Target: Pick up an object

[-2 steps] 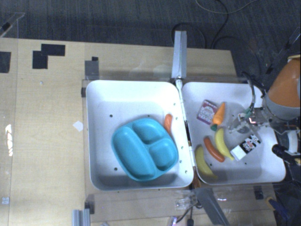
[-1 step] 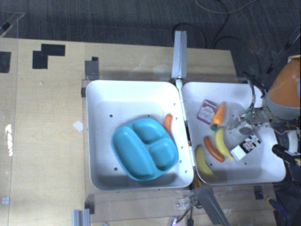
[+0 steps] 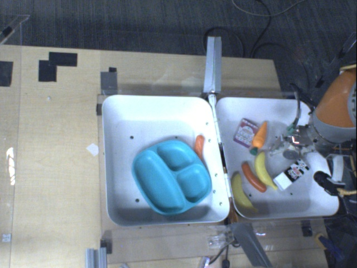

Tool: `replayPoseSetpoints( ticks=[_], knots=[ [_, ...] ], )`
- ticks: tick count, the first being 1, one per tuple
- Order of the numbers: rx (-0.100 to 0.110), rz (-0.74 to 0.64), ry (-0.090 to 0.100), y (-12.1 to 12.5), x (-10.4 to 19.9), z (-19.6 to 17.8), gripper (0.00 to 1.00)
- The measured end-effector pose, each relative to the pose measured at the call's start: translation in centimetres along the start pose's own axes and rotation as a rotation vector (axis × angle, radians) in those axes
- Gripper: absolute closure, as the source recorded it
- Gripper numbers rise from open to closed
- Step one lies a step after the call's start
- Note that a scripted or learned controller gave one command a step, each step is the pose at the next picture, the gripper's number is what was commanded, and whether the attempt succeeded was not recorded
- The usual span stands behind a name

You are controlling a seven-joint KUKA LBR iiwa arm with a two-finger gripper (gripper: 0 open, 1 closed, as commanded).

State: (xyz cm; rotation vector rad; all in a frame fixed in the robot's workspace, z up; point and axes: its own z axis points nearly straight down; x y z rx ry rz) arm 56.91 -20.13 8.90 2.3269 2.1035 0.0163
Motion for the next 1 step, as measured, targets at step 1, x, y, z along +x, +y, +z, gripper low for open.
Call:
replayPoseSetpoints(
  ticks=[1],
  knots=[
    [-0.007,-0.002,-0.004,0.22,-0.11,-1.23,1.0]
  ],
)
